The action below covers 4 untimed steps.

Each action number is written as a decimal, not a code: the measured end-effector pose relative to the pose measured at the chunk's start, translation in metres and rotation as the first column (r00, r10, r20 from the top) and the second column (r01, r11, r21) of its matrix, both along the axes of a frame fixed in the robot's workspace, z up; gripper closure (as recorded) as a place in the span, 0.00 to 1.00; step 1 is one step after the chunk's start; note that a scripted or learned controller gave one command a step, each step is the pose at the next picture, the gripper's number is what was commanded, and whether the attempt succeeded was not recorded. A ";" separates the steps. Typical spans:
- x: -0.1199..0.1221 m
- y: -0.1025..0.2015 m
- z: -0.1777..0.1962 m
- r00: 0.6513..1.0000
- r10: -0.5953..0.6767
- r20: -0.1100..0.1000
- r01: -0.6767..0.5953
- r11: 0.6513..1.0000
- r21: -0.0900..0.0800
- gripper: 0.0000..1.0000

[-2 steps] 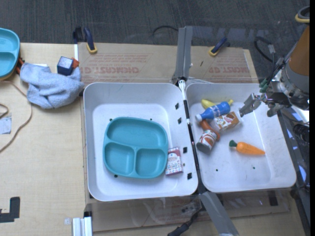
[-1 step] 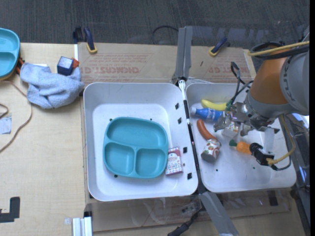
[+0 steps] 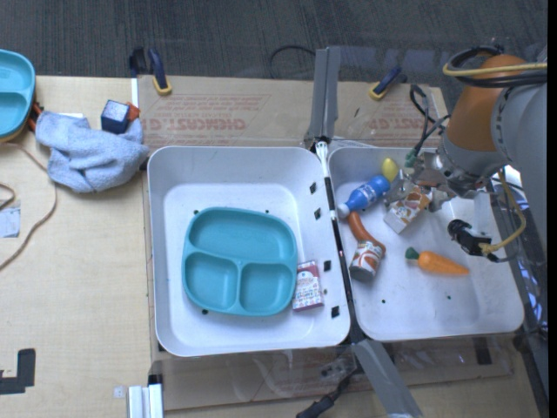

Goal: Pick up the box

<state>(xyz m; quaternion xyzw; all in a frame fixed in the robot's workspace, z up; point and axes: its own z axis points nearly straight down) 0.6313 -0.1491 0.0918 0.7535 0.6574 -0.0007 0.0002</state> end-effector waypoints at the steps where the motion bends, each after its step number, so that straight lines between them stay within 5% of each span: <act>1: -0.041 0.048 0.000 0.999 0.041 0.001 -0.041 0.999 0.000 0.00; 2: -0.067 0.054 0.000 0.980 0.200 -0.001 -0.200 0.980 0.001 0.00; 3: -0.066 0.052 0.009 0.981 0.195 0.000 -0.195 0.981 0.000 1.00; 4: -0.058 0.091 0.168 0.996 0.088 -0.001 -0.088 0.996 -0.001 1.00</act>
